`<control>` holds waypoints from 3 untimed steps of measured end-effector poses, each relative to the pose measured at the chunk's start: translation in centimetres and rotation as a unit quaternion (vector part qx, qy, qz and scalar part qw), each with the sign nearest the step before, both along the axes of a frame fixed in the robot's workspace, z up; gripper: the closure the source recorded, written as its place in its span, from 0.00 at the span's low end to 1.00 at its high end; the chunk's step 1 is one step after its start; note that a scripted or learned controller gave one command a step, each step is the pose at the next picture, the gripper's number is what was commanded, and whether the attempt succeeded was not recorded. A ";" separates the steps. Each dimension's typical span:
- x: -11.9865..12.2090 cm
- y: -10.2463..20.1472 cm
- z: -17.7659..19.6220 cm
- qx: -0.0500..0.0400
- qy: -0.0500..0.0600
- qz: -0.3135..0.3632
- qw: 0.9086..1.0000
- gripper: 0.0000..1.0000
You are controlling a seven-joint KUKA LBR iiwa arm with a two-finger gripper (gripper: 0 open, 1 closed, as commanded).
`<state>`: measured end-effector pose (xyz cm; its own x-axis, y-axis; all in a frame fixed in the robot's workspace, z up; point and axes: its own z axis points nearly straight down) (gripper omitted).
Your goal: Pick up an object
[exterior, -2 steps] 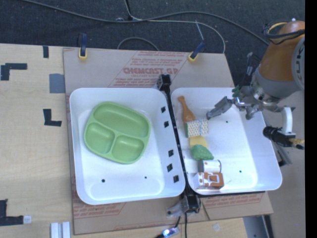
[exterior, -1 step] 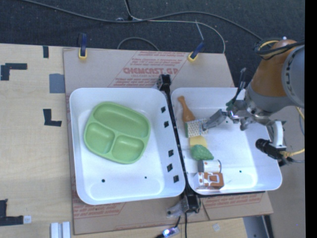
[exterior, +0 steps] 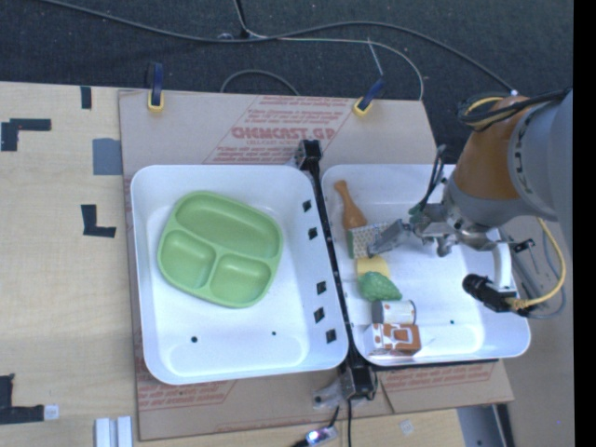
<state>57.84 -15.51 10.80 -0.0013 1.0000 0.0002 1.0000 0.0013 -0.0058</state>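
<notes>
Hand [exterior: 389, 237] low in right bin [exterior: 466, 338], tip at cluster of items by divider; open or closed: cannot tell. Nothing seen gripped. Wooden piece [exterior: 350, 209], yellow block [exterior: 372, 266], green lump [exterior: 380, 287], brown-white box [exterior: 394, 333] all lie in bin. Left bin [exterior: 168, 343]: green tray [exterior: 220, 248]. Judgement: pick not yet made; grasp and lift remain.

Crowded left edge, open floor in right bin [exterior: 484, 343]
Blocked along divider [exterior: 324, 240] by wooden spoon [exterior: 350, 208], yellow block [exterior: 372, 266], green lump [exterior: 381, 287], small carton [exterior: 395, 328].

wooden bench [exterior: 56, 277] carries a cardboard sheet [exterior: 270, 128]; two white bins [exterior: 154, 338] on it
</notes>
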 end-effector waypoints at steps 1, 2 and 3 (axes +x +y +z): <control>0.0 0.1 -2.5 -0.001 -0.002 0.000 1.000 0.00; 0.1 0.1 -1.2 -0.001 -0.004 0.000 1.000 1.00; -0.4 -0.3 3.3 0.000 -0.004 -0.001 1.000 1.00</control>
<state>57.45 -15.83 14.13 0.0000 1.0000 -0.0007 1.0000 0.0000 0.0023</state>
